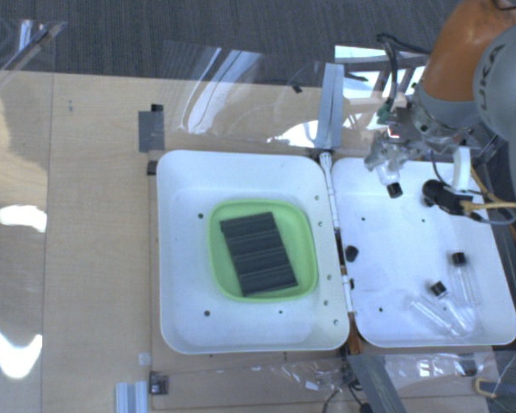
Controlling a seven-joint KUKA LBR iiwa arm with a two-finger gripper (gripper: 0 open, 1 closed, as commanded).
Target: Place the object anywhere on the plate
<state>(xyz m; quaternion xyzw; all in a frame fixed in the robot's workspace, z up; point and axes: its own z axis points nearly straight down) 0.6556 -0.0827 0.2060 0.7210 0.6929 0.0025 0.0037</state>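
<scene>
2 clear plastic vials with black caps (451,304) lie together at the lower right of the frame, in the near corner of the right white bin (499,321). Left of them, the left white bin (176,256) bears a lime-green square plate (218,261), and a dark grey ribbed rectangular block (257,254) lies flat on that plate near its middle, turned a little off the plate's edges. Farther up, in the upper right of the frame, the gripper (392,181) hangs over the far part of the right bin, below the arm's orange band (460,46). Whether its fingers are apart or together I cannot tell at this slant; nothing shows between them.
</scene>
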